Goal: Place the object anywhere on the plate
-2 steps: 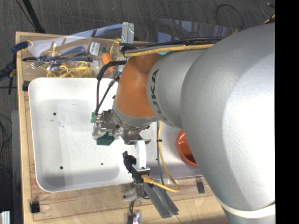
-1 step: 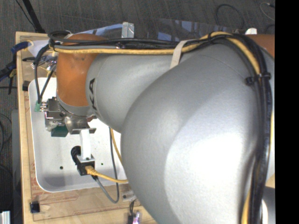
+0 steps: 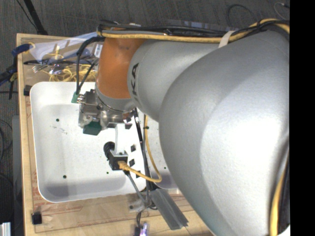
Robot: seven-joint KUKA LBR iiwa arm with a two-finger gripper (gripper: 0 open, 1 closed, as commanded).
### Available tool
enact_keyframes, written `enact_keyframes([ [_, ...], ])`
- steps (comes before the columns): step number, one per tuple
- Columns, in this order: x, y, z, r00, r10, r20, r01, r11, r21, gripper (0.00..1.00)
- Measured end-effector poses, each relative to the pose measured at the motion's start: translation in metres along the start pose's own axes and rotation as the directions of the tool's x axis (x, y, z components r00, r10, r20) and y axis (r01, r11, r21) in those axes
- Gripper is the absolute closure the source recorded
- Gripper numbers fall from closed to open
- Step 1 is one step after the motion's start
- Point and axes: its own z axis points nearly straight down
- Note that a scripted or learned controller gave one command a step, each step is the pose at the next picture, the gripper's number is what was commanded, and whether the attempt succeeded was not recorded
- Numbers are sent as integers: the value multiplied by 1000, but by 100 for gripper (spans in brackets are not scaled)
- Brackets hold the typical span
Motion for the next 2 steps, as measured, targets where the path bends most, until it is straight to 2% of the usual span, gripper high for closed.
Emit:
enact_keyframes([
  [1, -63, 20, -15, 998, 63, -2, -63, 998, -1, 100],
  [2, 3, -24, 5, 993, -121, -1, 121, 993, 1, 100],
])
